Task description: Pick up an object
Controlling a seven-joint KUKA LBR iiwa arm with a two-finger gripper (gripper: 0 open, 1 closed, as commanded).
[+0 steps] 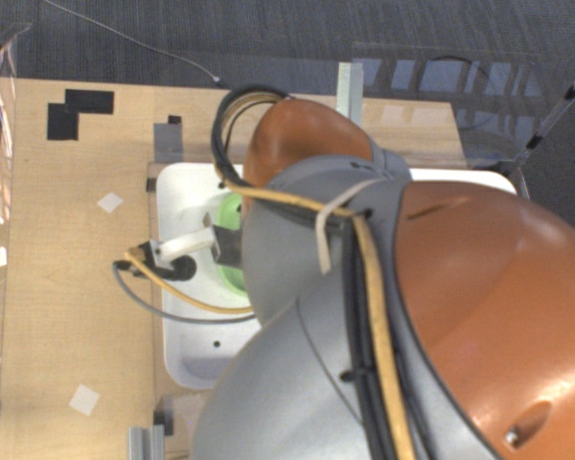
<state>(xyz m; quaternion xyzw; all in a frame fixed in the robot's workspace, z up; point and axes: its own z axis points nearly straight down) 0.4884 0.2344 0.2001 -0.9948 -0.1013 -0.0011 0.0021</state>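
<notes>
Nearest the camera, bulking over the lower right: arm (412,333), grey shell with orange band, yellow and black cables (364,286) strapped along it. Covers most of the right bin (460,175), of which just a sliver of white rim visible past the orange shoulder.

Beyond and left of the arm's bulk, inside the left bin (187,343): end effector (220,242), reaching down near the bin's middle, largely hidden by the wrist. Open or closed: cannot tell. A white fitting and a black plug (177,266) jutting leftward from it, with a yellow-and-grey cable loop (139,276) hanging out over the bin's left rim onto the counter (67,305).

Green object (232,211) in the left bin, just beside or touching the end effector, partly tucked under the wrist; gripped or not, cannot tell. Bare white floor in the bin's near-left corner and far-left corner.

Left of the bin: wide stretch of bare wooden counter, two small pale squares (110,201) lying flat. Metal brackets (169,142) hard against the bin's far and near left corners.

Farthest: black L-shaped marker (77,113) on the counter's back left, then the counter's rear edge and dark carpet (268,17) behind.
</notes>
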